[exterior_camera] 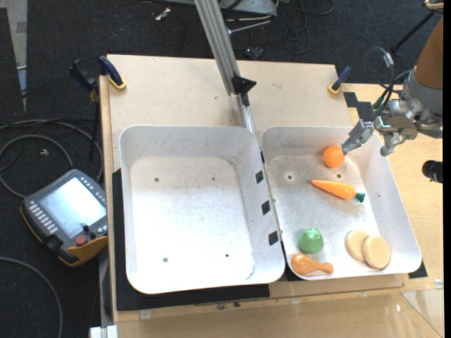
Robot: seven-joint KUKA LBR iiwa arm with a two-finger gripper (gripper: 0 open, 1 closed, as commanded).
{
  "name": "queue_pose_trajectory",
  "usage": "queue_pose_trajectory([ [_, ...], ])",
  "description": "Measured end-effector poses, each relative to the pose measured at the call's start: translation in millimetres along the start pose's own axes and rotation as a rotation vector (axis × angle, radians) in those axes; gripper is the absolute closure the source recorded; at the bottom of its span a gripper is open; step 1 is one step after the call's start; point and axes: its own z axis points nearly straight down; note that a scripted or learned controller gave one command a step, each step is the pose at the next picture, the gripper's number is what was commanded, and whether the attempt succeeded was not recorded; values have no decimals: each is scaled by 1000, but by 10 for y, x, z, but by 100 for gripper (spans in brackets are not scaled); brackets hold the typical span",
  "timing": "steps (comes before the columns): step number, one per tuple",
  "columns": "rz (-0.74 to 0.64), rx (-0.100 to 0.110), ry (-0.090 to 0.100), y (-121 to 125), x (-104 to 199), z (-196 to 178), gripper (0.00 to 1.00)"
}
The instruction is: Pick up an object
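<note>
Claw hovering over the right bin, orange ball right beneath its left finger!

The claw (373, 138) hangs spread and empty at the far right of the right bin (394, 196), one finger just beside the orange ball (333, 156), nothing pinched between them. That ball looks like light, smooth toy plastic, likely to squirt out, so I'd say close across its widest middle; being round, it has no long axis to speak of. Just nearer lies the carrot (335, 188), stiff and tapered, its long axis running left to right with the green stub at the right end and the tip pointing left; a pinch across the thick part looks safest. Along the near edge sit a green ball (310, 241), an orange drumstick shape (311, 265) and two pale discs (368, 248).
</note>
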Motion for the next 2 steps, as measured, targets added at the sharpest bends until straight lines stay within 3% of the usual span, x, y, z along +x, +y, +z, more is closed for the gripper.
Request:
queue_pose_trajectory([
  [1, -1, -5, -1, 8, 1, -26, 0],
  [2, 3, 2, 0, -67, -53, 562, 0],
])
